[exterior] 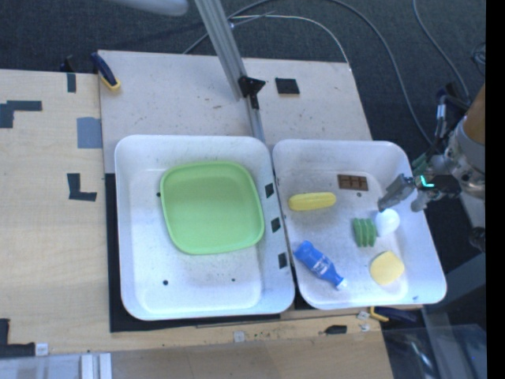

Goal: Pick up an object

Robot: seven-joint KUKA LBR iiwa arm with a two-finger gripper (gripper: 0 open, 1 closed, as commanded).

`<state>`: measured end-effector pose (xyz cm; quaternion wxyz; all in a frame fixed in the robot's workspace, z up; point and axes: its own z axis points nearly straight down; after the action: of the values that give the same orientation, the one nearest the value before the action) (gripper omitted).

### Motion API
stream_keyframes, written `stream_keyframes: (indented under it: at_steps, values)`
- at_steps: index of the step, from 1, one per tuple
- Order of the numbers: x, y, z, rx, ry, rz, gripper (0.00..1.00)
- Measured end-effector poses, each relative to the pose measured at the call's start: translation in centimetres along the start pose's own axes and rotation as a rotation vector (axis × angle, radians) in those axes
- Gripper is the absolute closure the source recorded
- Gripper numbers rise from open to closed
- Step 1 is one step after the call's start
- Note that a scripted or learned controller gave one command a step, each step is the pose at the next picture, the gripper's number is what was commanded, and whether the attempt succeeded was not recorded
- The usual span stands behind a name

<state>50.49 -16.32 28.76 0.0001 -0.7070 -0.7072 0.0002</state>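
The right bin [331, 152] holds a yellow corn-like piece [312, 202], a brown chocolate block [353, 182], a small green ridged item [364, 232], a white rounded object [387, 223], a yellow lump [387, 268] and a blue bottle [319, 263] lying on its side. My gripper [405, 197] hovers at the bin's right rim, just above and to the right of the white object. It is open, with one dark finger [392, 192] angled over the bin, and nothing sits between the fingers.
The left bin [134, 235] carries a green square plate [211, 207]. A metal pole [229, 50] slants down to the gap between the bins. Cables run over the dark floor at the upper right. A yellow-blue clamp [106, 73] lies at the board's far left corner.
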Motion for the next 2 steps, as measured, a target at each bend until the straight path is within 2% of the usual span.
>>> stream_keyframes:
  at_steps: [1, 2]
  values:
    - [0.0, 0.0, 0.0, 0.000, 0.000, 0.000, 0.00]
    - [0.8, -0.1, 6.0, 0.005, 0.001, -0.001, 0.00]
